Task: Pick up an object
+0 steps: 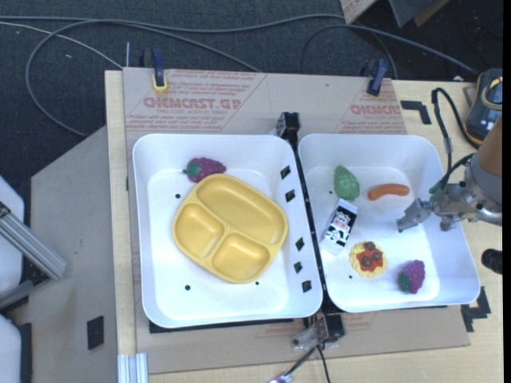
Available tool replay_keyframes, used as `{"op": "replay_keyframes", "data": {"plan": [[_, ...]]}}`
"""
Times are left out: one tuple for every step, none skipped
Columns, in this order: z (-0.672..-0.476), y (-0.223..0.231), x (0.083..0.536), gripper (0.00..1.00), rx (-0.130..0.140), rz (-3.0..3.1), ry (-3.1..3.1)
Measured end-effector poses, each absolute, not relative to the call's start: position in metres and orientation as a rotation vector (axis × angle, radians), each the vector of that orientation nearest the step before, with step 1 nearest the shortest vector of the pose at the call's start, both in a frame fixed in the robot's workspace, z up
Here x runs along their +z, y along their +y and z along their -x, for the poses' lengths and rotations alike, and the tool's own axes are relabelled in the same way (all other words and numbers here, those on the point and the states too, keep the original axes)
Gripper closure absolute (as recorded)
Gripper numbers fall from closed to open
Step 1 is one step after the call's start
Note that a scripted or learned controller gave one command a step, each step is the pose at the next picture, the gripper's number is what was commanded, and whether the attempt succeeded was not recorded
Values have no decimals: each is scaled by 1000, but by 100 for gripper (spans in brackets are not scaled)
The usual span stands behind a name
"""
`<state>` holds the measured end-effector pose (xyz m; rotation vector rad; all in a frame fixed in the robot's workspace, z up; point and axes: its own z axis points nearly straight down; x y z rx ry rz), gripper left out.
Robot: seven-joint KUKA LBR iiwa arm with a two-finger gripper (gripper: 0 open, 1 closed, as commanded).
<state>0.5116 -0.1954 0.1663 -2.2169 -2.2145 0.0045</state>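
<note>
End effector [425,214] at right bin's [451,290] 3 o'clock, fingers spread, ungrasping; sausage [388,190] at 12.

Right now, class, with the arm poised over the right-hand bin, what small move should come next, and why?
Probably a short shift toward the hot dog: the gripper hangs over the right bin holding nothing, and that toy lies nearest, apart from the green toy.

I see in right bin, right half of frame: green leaf [346,182] | orange sausage [388,190] | black-white carton [340,225] | pizza slice [368,258] | purple grapes [412,276]
</note>
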Motion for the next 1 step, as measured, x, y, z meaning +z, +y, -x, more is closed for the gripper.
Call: {"op": "replay_keyframes", "data": {"plan": [[-516,-186,116,0,2,2217,-2217]]}}
